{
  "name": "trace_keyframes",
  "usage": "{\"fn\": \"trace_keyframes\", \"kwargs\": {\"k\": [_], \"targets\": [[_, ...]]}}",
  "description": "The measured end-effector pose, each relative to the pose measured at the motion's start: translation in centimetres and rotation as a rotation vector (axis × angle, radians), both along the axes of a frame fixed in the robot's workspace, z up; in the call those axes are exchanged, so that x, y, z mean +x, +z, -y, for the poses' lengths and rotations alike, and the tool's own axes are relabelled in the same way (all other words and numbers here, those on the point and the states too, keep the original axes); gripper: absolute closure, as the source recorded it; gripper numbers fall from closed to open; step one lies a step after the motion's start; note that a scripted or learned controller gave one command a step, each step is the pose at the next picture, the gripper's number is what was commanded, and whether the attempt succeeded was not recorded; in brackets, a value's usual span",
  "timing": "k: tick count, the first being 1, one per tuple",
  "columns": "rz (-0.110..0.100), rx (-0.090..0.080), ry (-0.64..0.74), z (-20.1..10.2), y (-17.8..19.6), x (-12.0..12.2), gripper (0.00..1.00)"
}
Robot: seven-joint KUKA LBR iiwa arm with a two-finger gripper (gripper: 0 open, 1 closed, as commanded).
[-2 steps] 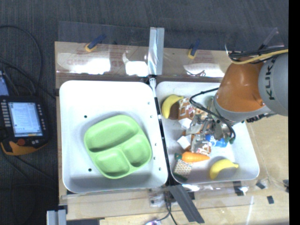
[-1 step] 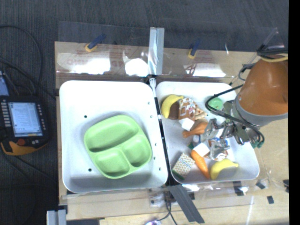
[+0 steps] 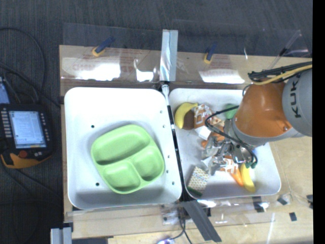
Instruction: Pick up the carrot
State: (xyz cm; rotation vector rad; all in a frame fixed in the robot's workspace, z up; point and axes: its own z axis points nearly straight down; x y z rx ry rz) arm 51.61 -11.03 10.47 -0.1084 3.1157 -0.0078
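**Gripper low in the right bin, over the clutter beside the carrot**

Camera view: you are looking down on two white bins side by side. The left bin holds a green tray with three compartments, lying slightly turned.

The arm comes in from the right, its orange band over the right bin. Below the band, the gripper hangs among the items in the middle of that bin. You cannot tell how its fingers stand; wrist, cables and clutter blur together there, and nothing can be seen held between them.

The carrot lies toward the near right of the right bin, just beside the gripper on its right, a short orange piece angled down and right. Touching it along its right side is a thin yellow item, too small to name.

At the far left of the same bin you have a banana with a brown item against it and a patterned packet beside those. Near the front wall lies a small speckled block, tilted, just left of the gripper.

Off the bench at the left, a pendant with a lit screen rests on the dark floor
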Motion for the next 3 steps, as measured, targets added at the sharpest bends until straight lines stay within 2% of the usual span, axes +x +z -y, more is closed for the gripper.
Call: {"fn": "trace_keyframes", "kwargs": {"k": [1,2,3], "targets": [[-0.013,0.001,-0.009,3.3,13.1,2.9,1.0],[-0.022,0.004,-0.009,3.2,12.7,2.8,0.0],[-0.028,0.007,-0.066,1.8,-0.4,-0.8,0.0]]}}
